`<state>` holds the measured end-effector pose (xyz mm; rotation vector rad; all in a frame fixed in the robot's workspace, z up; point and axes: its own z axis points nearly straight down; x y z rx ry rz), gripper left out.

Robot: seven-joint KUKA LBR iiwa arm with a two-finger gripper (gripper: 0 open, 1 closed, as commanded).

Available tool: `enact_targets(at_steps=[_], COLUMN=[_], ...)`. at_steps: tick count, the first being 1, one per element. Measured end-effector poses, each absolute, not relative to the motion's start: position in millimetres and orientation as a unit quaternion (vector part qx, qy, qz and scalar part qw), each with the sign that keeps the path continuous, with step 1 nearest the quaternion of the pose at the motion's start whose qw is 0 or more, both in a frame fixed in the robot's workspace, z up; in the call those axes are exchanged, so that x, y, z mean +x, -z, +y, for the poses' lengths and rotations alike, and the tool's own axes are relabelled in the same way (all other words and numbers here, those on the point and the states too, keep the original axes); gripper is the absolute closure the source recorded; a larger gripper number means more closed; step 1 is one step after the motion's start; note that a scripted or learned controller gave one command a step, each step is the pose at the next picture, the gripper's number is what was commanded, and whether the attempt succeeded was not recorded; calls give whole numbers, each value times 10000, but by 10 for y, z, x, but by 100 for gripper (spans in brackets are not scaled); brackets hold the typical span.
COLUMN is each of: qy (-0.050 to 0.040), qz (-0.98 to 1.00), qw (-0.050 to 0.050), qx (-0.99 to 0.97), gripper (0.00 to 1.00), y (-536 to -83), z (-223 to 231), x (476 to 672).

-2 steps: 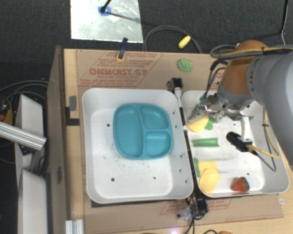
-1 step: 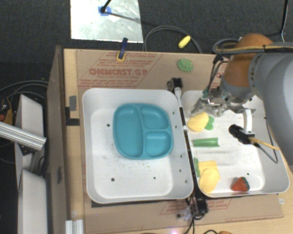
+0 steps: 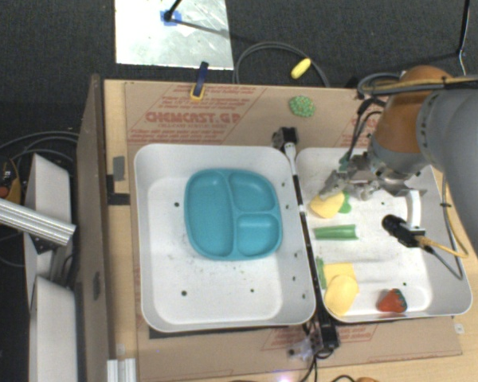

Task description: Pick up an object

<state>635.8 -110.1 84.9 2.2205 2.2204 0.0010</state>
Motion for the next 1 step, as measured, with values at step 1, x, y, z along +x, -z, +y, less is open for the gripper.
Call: enact_targets(at_steps=[1], qy=[1], qz=[7073], qw=[3], qx=[7069], gripper=[0], y=[-845], z=[-1064], x=[6280])
